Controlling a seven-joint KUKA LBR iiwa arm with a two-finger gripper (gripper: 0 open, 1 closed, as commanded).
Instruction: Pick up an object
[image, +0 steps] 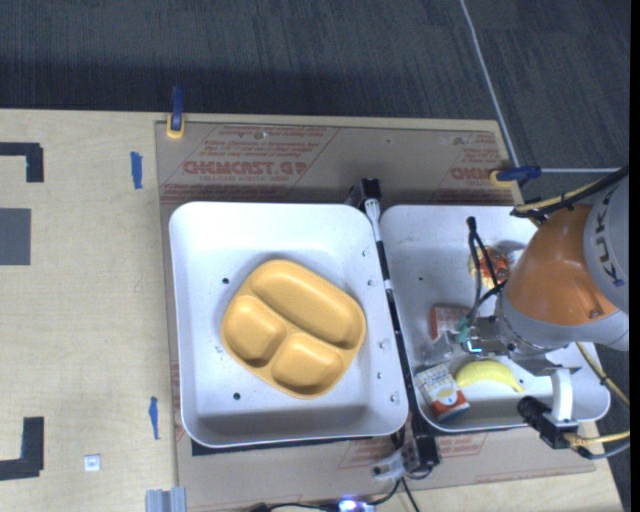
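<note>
- Cardboard sheet (250, 150) under the bins reads "CHEMCAST GP" in red.
- Gripper (478, 340) sits low in the right bin (425, 240), just above the banana (488, 376); whether it grips, I cannot tell.

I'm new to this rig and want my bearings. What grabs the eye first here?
The big yellow tray, upside down, takes up most of the left bin. The arm's orange band hangs over the right bin, above a banana and a small carton.
</note>
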